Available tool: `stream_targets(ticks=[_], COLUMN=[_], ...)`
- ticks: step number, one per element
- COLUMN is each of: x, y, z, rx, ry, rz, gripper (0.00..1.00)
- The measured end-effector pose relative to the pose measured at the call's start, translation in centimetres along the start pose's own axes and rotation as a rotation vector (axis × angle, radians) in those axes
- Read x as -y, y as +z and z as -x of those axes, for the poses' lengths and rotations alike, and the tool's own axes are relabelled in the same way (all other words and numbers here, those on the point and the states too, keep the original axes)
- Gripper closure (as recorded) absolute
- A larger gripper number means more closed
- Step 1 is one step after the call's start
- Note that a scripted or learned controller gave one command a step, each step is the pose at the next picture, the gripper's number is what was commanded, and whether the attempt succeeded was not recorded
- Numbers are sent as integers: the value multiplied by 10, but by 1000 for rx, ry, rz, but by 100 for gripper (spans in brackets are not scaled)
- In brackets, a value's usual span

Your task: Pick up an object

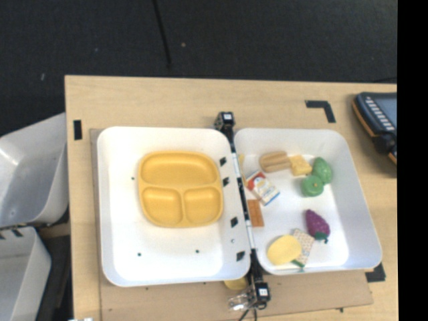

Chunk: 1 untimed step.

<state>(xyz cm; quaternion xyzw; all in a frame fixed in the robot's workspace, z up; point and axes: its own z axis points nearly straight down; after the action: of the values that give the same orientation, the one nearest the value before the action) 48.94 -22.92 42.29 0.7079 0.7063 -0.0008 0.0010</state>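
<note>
Yellow tray [180, 196] in left bin [114, 246]; toys in right bin [348, 199]: eggplant [317, 223], lemon [284, 249], bread [273, 160].

Divided tray [180, 196] in left bin [120, 246]; toys fill right bin [348, 179].

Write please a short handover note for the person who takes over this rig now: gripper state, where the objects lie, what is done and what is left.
Gripper: nothing to report from the camera view.
Left bin: holds a yellow divided plate, lying flat.
Right bin: holds the toy food: bread roll, cheese piece, green pepper, small carton, purple eggplant, yellow lemon and a checkered piece beside the lemon.
Done: nothing yet; every object lies in a bin.
Left: choose one object, grasp it and lift it.
</note>
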Motion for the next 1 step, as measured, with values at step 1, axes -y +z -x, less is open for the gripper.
stream_targets(ticks=[1], x=[0], y=[-1], z=[0], rx=[1], ry=[-1], rz=[2], gripper=[100])
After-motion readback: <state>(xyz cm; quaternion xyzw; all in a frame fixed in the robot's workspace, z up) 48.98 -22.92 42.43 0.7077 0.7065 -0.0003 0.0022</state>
